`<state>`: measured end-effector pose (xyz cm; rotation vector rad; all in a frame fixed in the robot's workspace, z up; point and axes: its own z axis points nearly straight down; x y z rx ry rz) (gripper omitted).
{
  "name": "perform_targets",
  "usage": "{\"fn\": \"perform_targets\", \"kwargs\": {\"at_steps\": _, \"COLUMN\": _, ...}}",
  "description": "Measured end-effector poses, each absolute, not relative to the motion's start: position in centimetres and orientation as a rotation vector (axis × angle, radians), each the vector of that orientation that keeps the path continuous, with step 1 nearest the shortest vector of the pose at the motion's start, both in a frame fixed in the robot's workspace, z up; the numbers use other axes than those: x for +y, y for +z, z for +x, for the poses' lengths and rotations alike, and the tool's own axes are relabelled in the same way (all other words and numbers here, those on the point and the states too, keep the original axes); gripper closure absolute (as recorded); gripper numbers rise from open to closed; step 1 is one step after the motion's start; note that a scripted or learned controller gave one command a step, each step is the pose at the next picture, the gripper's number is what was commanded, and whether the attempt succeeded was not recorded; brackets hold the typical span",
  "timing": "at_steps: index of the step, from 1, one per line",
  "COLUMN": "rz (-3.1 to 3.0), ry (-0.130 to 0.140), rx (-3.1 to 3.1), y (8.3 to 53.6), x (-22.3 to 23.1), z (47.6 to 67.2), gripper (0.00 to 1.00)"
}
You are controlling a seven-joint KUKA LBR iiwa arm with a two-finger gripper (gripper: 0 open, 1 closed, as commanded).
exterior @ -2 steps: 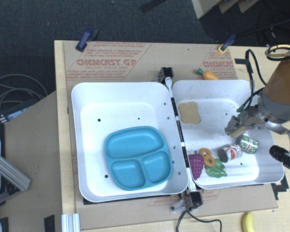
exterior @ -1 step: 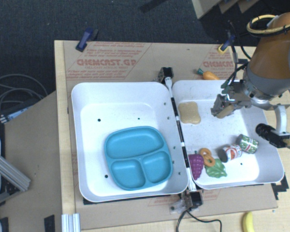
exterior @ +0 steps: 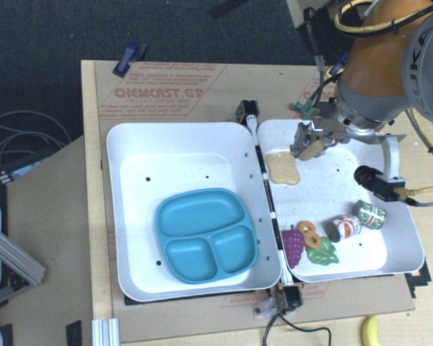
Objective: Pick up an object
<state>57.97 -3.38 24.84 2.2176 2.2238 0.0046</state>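
Observation:
In the right bin (exterior: 397, 254), a tan slice of toy toast (exterior: 282, 169) lies near the left wall. My gripper (exterior: 307, 145) hangs just above and to the right of the toast, at the bin's back left. Along the front of this bin lie a purple grape bunch (exterior: 292, 245), an orange ring (exterior: 307, 233), a green leafy piece (exterior: 323, 254), a red-and-white can (exterior: 346, 227) and a green can (exterior: 372, 215). Nothing shows between the gripper and these front items.
The left bin (exterior: 130, 193) holds a blue divided tray (exterior: 204, 233). A black clamp (exterior: 247, 111) sits at the back where the bins meet. A yellow object (exterior: 370, 331) lies off the bench's front right.

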Motion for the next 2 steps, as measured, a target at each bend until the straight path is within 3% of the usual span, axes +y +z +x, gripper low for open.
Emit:
{"fn": "perform_targets", "kwargs": {"at_steps": 1, "rz": 2.224, "ry": -0.002, "rx": 2.222, "y": 24.1, "x": -3.1, "z": 55.4, "gripper": 1.0}}
{"fn": "perform_targets", "kwargs": {"at_steps": 2, "rz": 2.223, "ry": -0.002, "rx": 2.224, "y": 24.7, "x": -0.7, "z": 49.6, "gripper": 1.0}}
